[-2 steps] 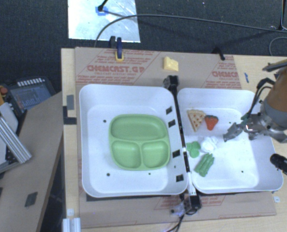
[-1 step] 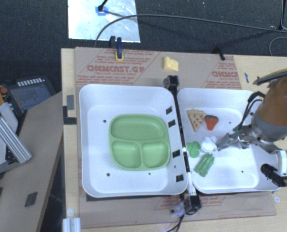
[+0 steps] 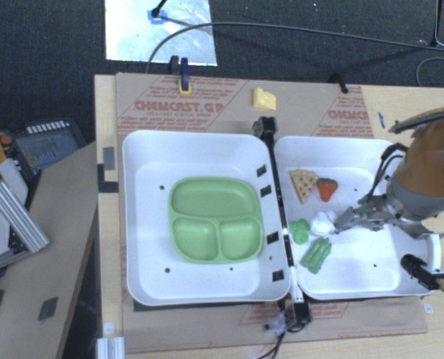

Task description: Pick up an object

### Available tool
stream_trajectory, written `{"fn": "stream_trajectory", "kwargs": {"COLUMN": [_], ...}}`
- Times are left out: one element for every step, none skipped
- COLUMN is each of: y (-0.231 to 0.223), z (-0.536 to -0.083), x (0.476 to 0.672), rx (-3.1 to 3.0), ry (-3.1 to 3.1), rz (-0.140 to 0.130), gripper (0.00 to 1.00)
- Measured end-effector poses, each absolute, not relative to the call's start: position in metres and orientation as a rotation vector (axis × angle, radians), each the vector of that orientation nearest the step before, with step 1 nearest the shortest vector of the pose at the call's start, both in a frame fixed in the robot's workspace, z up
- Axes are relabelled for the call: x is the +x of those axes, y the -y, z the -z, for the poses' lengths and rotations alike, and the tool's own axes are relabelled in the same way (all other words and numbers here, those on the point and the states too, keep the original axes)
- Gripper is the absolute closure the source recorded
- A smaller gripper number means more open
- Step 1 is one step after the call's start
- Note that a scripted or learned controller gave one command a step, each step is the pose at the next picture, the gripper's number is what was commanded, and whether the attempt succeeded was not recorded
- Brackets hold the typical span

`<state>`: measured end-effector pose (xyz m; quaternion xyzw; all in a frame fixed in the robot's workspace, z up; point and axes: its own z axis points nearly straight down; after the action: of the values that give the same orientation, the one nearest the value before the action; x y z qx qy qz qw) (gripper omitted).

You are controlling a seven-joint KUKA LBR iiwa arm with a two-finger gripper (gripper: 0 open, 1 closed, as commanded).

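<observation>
The gripper (image 3: pixel 334 226) reached into the right bin (image 3: pixel 356 275) near its left edge, touching a white object (image 3: pixel 323 223); whether its grip was apart or together could not be told.

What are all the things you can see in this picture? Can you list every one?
Shallow white bins: two, white, side by side on the bench.
Divided plastic plate: one, light green, in the left bin.
Toy pizza slice: one, tan with red dots, right bin, upper left.
Toy strawberry-like piece: one, red-orange, beside the pizza slice.
Small round toy: one, green, right bin's left edge.
Long bumpy toy: one, green, below the round one.
Small white object: one, white, at the gripper tip.
Yellow block: one, on the cardboard behind the bins.
Robot arm: one, grey and orange, from the right; gripper over the right bin.
</observation>
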<state>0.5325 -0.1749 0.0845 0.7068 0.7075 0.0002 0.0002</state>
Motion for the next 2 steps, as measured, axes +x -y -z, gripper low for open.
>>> {"fn": "stream_trajectory", "kwargs": {"y": [0.175, 0.167], "z": [-0.096, -0.143], "x": [0.533, 0.531], "rx": [2.218, 2.214], "ry": [-2.220, -2.223], "rz": [-0.002, -0.003], "gripper": [1.00, 1.00]}}
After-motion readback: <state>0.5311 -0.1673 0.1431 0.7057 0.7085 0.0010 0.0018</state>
